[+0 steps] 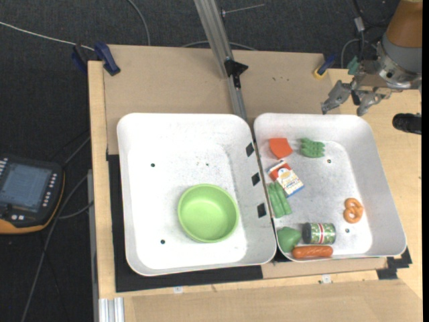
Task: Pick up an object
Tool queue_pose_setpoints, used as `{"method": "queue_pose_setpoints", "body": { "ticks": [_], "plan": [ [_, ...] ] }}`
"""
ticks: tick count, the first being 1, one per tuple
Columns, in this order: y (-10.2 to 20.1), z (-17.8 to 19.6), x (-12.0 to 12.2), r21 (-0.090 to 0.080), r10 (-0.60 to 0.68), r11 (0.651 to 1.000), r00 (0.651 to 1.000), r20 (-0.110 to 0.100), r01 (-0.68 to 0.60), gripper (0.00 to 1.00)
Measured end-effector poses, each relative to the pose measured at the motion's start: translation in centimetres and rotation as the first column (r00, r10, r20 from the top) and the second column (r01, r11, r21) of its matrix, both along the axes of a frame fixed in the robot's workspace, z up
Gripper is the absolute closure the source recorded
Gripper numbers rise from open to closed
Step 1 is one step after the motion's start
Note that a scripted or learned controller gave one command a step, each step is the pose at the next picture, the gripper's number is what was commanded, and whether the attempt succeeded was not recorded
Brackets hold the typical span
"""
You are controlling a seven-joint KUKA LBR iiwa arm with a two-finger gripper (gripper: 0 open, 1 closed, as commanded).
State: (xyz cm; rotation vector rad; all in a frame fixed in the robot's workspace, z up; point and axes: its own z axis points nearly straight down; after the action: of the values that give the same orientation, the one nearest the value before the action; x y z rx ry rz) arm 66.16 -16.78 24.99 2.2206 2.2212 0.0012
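Note:
My gripper (350,101) hangs open above the far edge of the right bin (375,180), with nothing between its fingers. In that bin lie an orange block (280,147), a green leafy toy (311,147), a small white and red carton (286,178), a green ridged piece (279,200), a pretzel (352,210), a dark can with a green label (318,233), a green rounded toy (289,237) and an orange-red sausage (312,251). All of them sit below and left of the gripper.
The left bin (147,180) holds a green bowl (208,212). A metal rail (218,39) runs down from the top to the gap between the bins. Blue clamps (106,58) grip the board's far edge. A handheld pendant (27,192) lies at the left.

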Motion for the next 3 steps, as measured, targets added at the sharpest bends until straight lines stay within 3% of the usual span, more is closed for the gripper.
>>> {"method": "queue_pose_setpoints", "body": {
  "ticks": [1,3],
  "plan": [
    [-0.4,-5.8,-0.8,0.001,0.000,1.000,1.000,-0.005,0.000,0.00],
    [0.0,-15.6,-0.1,0.001,0.000,1.000,1.000,-0.004,0.000,0.00]
  ]
}}
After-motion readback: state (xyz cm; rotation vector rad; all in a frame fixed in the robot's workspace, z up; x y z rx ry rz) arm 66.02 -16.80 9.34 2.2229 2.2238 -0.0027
